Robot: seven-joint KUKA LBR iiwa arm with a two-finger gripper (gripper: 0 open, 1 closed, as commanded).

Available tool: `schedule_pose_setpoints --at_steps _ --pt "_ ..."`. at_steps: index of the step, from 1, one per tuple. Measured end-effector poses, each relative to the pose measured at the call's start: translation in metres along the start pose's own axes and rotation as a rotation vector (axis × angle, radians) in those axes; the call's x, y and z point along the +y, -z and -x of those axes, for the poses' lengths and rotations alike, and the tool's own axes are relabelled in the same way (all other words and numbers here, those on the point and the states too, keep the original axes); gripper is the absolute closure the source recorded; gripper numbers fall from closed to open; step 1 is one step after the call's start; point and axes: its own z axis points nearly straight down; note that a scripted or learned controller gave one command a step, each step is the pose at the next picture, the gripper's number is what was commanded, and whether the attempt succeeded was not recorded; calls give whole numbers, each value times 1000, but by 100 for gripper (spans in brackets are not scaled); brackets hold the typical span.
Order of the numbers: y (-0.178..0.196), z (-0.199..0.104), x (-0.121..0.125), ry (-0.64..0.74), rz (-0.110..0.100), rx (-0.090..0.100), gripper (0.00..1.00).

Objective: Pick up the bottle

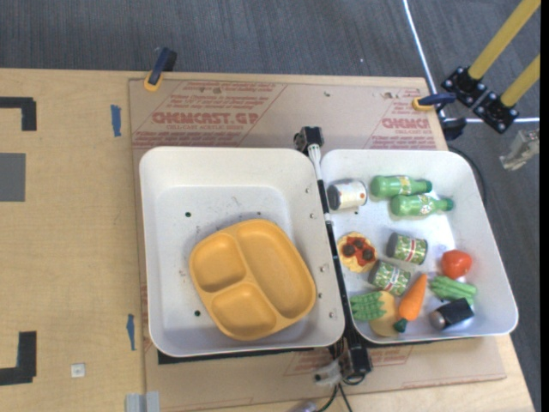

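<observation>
Two shallow white bins of smooth plastic with rounded corners stand side by side on a brown cardboard sheet (223, 114) with red print, which lies on the pale wooden bench (60, 230).

The left bin (163, 230) carries a yellow divided plate (250, 279), matte and rounded, with three compartments. It lies toward the near edge of this bin, turned a little at an angle.

The right bin (489, 256) holds many small toy foods. Two green bottles lie on their sides near its far edge, well apart from the plate. The upper green bottle (400, 184) is glossy, with a pale label and a rounded body. The lower green bottle (420, 203) lies just beside it, almost parallel, its neck pointing to the right edge of the bin. They look close enough to touch, but I cannot tell for sure.

To their left, near the far left corner, a silver can (346, 196) lies on its side. Below it is a small round pizza (357, 251) with red spots. Two short cans with green labels (407, 248) are in the middle of the bin. A shiny red tomato (455, 263) sits near the right edge, and an orange carrot (412, 299), cone-shaped, lies tilted near the near edge. A dark cylinder (452, 315) rests at the near right corner.
</observation>
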Motion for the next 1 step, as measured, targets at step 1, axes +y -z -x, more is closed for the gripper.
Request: schedule_pose_setpoints --at_steps 1 --pt "11 0 1 1 4 -3 100"
